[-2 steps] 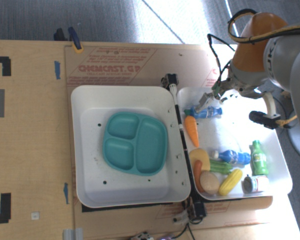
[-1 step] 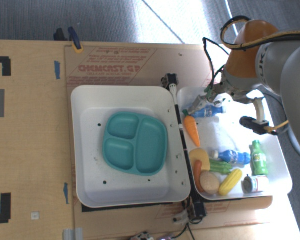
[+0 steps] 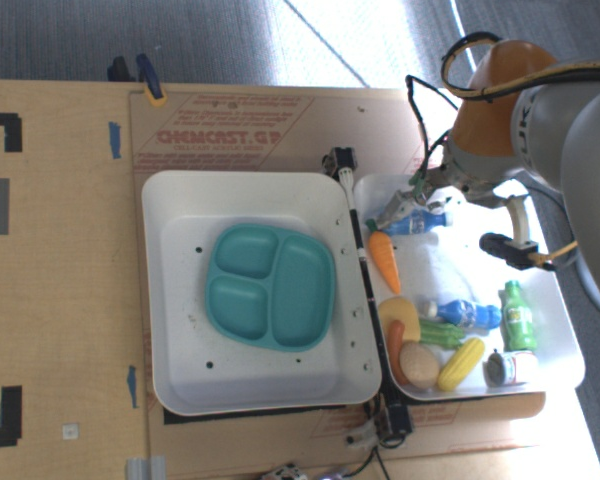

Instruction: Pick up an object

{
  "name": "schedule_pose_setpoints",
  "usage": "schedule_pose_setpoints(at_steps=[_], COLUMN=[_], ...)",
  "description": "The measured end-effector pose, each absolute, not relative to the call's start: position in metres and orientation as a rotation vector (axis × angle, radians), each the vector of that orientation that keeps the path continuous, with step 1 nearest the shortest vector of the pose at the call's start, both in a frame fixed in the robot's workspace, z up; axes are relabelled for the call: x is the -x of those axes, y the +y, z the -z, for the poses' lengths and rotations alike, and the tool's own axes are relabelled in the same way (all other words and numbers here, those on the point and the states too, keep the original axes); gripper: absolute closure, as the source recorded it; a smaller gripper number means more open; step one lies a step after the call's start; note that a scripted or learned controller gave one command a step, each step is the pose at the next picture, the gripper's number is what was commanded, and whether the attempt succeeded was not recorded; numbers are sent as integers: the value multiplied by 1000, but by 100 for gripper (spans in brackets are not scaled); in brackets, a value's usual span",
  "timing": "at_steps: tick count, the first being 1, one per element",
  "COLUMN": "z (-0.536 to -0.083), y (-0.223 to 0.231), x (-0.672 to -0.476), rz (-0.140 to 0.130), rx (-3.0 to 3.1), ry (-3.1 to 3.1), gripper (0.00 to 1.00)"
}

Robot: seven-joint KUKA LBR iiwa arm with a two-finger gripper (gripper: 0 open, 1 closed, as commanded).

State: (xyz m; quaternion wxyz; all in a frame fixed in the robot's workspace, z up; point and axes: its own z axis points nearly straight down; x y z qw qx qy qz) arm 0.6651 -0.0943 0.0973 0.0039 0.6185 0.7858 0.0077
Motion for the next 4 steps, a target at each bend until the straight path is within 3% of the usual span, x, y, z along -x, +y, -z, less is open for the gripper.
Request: schedule_pose_setpoints(at_steps=[1, 2, 3, 4], z=[-97, -88, -97, -186], y=[-94, -97, -96, -27], x=[-665, -660, -659, -621], rz=[-24, -4, -3, -3], rx=[-1938, -1942, -1943, -2028], ry=[2462, 2467, 2467, 2398], gripper=[0, 0, 100, 100])
